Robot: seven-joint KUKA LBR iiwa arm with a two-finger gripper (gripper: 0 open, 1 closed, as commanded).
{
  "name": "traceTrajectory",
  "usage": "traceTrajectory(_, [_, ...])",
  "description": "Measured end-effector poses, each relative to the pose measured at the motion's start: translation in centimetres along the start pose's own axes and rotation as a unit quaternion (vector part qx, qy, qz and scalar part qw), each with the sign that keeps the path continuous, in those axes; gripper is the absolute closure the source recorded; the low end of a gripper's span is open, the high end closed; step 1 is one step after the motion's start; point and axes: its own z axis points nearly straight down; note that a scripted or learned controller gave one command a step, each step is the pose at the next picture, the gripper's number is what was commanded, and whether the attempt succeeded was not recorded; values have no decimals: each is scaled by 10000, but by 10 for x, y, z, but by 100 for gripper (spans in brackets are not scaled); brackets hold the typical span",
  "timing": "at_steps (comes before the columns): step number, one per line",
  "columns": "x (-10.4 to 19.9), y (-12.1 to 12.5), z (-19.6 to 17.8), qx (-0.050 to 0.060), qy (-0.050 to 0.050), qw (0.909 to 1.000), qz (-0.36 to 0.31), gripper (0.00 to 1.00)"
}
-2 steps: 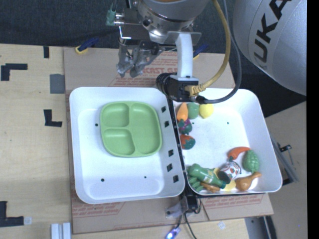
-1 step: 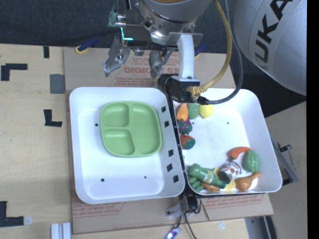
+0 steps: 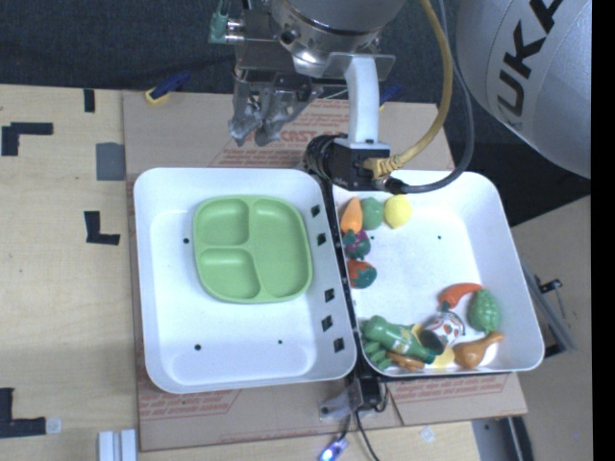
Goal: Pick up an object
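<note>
The end effector hung above the desk's far edge, beyond the left bin; whether it was apart or together could not be told, and nothing showed in it. Likely targets lay in the right bin: a carrot near its far-left corner, long axis pointing toward the far edge, beside a yellow lemon. A green plate sat in the left bin.

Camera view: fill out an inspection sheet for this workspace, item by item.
Surface: two shallow white bins, left bin and right bin, on brown cardboard.
Job's things: small plastic toy foods in the right bin, a yellow lemon-like piece near the top, a heap at the bottom.
Clutter: light green divided plastic plate in the left bin.
Grippers: metal two-finger gripper above the cardboard beyond the left bin, holding nothing.
Cables: yellow hose and black cable beside the arm.
Surroundings: wooden bench with black marks.
</note>
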Motion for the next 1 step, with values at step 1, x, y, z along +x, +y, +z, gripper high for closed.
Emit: traceTrajectory(1, [0,0,1,4,-2,10000,1,0])
